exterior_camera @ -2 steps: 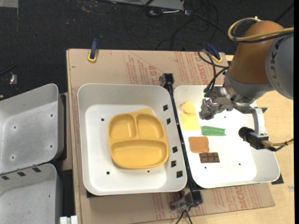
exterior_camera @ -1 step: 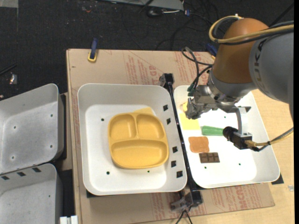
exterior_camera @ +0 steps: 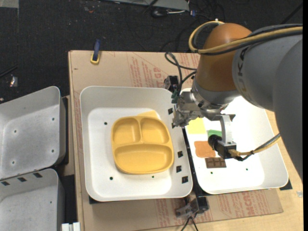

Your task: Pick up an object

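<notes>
Hanging low over the right bin (exterior_camera: 274, 177), close to the wall it shares with the left bin (exterior_camera: 91, 177), the gripper (exterior_camera: 182, 115) sits under the bulk of the grey arm (exterior_camera: 269, 66); the wrist hides its tips, so whether the claw is wide or narrow cannot be told, and nothing can be seen held in it.

Candidates for the pick lie in both bins; a pale yellow piece (exterior_camera: 196, 127) rests just beside the gripper, on the floor of the right bin; an orange piece (exterior_camera: 204, 149) lies nearer the camera, with a brown block (exterior_camera: 215, 163) just beyond that, and a small green thing (exterior_camera: 213, 137) peeps out between them; a yellow divided plate (exterior_camera: 142, 145) lies flat in the middle of the left bin, apart from the gripper.

As a judgement, the task looks barely begun; every object appears to rest on a bin floor, so the lift is not yet done; what seems left is closing on something, most likely the pale yellow piece, and raising it clear.
</notes>
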`<state>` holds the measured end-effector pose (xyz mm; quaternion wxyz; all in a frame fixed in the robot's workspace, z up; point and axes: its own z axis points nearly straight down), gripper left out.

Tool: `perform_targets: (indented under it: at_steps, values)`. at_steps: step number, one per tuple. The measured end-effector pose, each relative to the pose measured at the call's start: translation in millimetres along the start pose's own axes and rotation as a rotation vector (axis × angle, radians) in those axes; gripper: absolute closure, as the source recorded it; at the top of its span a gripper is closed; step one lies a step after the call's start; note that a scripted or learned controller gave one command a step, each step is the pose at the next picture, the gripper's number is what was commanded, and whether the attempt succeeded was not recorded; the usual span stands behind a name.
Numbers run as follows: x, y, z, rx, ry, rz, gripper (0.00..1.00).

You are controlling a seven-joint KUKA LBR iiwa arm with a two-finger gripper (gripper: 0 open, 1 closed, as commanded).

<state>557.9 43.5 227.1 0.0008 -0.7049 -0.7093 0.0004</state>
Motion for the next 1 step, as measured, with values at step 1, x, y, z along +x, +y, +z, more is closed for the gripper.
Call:
perform_targets:
  at_steps: [1]
  values:
    - [54.0, -8.5, -12.2, -0.003, 0.001, -0.002, 1.00]
